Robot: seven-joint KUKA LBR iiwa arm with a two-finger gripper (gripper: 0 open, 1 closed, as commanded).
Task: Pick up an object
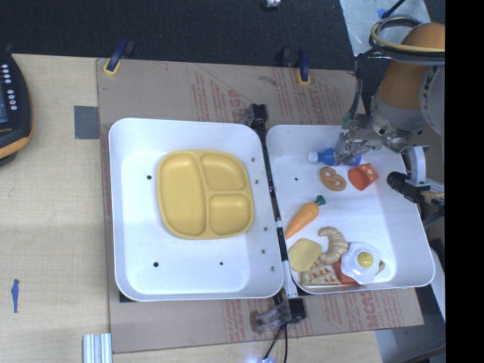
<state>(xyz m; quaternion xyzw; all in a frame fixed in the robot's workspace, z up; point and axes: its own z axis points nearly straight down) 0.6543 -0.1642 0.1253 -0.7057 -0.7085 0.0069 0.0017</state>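
From my remote seat I look down on two shallow white bins side by side. The left bin [136,203] holds a yellow three-compartment plastic tray [205,193]. The right bin [404,225] holds the toy food: a small blue-and-white piece [324,157] near the far wall, a brown pretzel [331,178] just beside it, a red-orange block [363,176], an orange carrot with a green top [304,217], and near the front a pale yellow wedge [305,253], a tan croissant [333,240], a fried egg [361,262] and a waffle [318,275], crowded together.

The grey arm with its orange band reaches in from the right, wrist pointing down over the far end of the right bin. Its two-finger gripper [352,154] hangs just beside the blue-and-white piece; how the pincer is set I cannot tell from here.

To do this well, I would centre over the blue piece, clear of the pretzel and the bin wall, before descending.
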